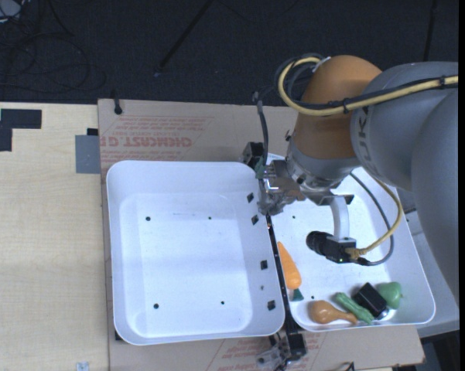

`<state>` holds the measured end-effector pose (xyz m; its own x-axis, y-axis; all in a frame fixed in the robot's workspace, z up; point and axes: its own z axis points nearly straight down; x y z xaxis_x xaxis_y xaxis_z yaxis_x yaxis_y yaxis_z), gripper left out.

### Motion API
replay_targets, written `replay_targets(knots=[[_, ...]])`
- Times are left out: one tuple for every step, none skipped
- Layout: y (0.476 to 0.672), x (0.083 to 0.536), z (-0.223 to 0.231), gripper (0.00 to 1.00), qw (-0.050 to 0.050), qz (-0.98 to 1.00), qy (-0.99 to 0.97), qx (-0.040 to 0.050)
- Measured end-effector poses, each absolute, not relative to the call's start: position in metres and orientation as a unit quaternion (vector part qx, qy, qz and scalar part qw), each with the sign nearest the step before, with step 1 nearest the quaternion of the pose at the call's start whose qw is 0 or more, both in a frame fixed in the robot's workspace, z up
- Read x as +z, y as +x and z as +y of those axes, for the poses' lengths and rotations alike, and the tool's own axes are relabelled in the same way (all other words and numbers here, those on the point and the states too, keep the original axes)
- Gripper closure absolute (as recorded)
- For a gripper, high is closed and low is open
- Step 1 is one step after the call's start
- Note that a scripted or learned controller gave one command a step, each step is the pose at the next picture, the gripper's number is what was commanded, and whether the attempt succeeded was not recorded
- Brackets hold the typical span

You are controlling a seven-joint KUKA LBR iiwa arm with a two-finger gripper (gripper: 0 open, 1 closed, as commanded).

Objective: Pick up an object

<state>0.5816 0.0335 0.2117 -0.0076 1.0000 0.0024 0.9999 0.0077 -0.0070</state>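
We found the gripper [272, 195] low over the seam between the two bins, well apart from the carrot [288, 264] by the right bin's [418, 284] inner wall and the orange, green and black pieces [356, 304] in its near corner. In our judgement, a descent from there risked striking the bin walls and grasping nothing. The arm [348, 122] hid that bin's far half, and we could not tell the gripper's opening.
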Motion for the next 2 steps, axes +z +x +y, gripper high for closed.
replay_targets(knots=[[0.581,0.224,0.028,1.0,0.003,-0.707,-0.707,0.0027],[0.558,0.351,0.121,1.0,-0.001,-0.711,-0.703,-0.0049]])
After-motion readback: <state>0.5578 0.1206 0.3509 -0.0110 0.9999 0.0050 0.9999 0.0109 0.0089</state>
